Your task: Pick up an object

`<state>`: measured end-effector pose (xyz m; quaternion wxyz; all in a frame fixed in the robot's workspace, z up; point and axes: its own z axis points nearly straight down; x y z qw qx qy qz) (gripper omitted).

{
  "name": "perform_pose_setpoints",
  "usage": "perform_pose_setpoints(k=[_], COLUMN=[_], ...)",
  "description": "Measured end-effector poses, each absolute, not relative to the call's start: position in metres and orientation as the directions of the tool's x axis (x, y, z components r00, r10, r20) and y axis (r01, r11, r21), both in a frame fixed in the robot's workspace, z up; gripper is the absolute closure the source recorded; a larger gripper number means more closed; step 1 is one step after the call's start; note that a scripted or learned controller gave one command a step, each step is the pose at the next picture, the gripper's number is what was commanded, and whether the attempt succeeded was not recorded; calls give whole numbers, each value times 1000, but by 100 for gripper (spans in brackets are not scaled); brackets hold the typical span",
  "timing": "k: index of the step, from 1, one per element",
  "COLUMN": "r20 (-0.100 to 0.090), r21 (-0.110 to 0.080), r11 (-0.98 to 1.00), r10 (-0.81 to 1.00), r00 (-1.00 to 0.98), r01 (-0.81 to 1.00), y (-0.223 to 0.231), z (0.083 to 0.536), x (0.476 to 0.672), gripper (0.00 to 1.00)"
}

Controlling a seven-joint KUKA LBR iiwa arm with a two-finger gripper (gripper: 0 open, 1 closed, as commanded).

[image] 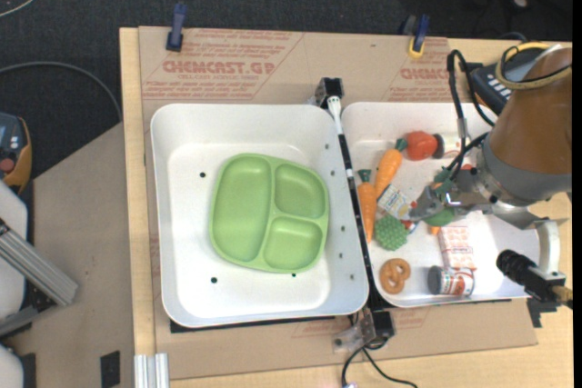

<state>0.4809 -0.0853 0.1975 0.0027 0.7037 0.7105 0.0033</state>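
Observation:
The right bin (414, 297) holds several toy foods. A red tomato (419, 144) lies at the back, with two orange carrots (388, 166) (367, 206) in front of it near the left wall. A green broccoli piece (392, 232), a brown pretzel (396, 273), a small can (452, 281) and a red-and-white packet (455, 243) lie toward the front. My gripper (436, 204) hangs low over the middle of this bin, just right of the broccoli and above the packet. A bit of green (444, 216) shows under it.
The left bin (173, 195) holds a light green divided plate (268, 213). A black divider bar (344, 161) runs between the bins. The grey and orange arm (532, 141) covers the right bin's right side. Blue and yellow clamps (175, 27) (418, 36) stand at the board's back edge.

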Motion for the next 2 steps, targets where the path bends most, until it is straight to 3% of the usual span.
perform_pose_setpoints(k=[1,2], r20=[3,3], r21=[13,-5], r11=[11,7], r10=[1000,1000], r00=[-11,-7], r01=[1000,1000], y=[-10,51], z=[302,271], x=[481,488], gripper=[100,100])
